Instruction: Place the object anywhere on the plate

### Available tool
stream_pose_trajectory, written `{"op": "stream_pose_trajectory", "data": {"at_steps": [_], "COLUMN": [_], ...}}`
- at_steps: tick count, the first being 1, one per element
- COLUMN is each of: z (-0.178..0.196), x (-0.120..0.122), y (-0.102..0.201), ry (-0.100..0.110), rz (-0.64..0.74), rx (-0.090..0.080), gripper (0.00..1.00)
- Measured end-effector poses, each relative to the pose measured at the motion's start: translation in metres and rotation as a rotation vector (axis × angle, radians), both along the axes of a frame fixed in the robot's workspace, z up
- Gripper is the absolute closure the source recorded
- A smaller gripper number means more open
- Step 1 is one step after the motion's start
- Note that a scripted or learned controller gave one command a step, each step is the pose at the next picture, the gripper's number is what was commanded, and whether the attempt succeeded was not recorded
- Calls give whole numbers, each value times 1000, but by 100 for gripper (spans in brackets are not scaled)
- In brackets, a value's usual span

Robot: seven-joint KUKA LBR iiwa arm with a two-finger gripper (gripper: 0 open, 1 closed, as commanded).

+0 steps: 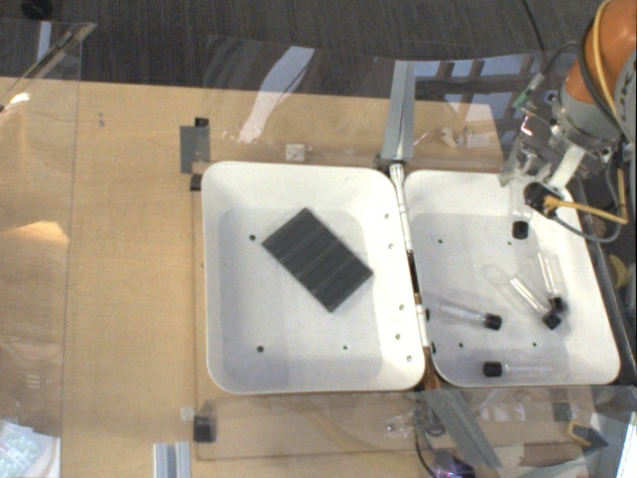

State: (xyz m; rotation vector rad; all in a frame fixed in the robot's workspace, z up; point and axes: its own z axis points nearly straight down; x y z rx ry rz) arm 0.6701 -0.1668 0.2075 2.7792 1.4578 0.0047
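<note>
The bench [109,267] is pale, smooth wood under a clear sheet that throws glare, and dark ribbed carpet [299,8] runs along the 12 o'clock edge of the view. The two shallow white bins are glossy moulded plastic with rounded corners, and they touch along their shared rim. A grey metal strip [400,108] rises from that seam toward 12 o'clock. In the left bin [229,357] the plate [318,259] lies flat near the centre. It is a dark grey, matte, ribbed rectangle turned so its corners point like a diamond. The right bin [597,357] holds the task's things, slim clear tubes with black caps. One tube [466,315] lies at 7 o'clock, a second tube [523,369] at 6 o'clock, and a third tube [545,302] at 4 o'clock beside other faint clear pieces. A fourth capped tube [519,225] sits at the bin's 12 o'clock, just below the gripper [520,175]. The gripper hangs over the bin's rim at 1 o'clock, and its grip cannot be made out. All the tubes are well apart from the plate.
</note>
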Motion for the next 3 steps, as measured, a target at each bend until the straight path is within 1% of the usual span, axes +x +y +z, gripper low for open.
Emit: {"op": "stream_pose_trajectory", "data": {"at_steps": [1, 2, 3], "z": [-94, -116, -104], "x": [-17, 2, 3], "y": [-12, -2, 0], "ry": [2, -5, -9], "rz": [236, 148, 152], "rx": [1, -2, -2], "gripper": [100, 100, 100]}}
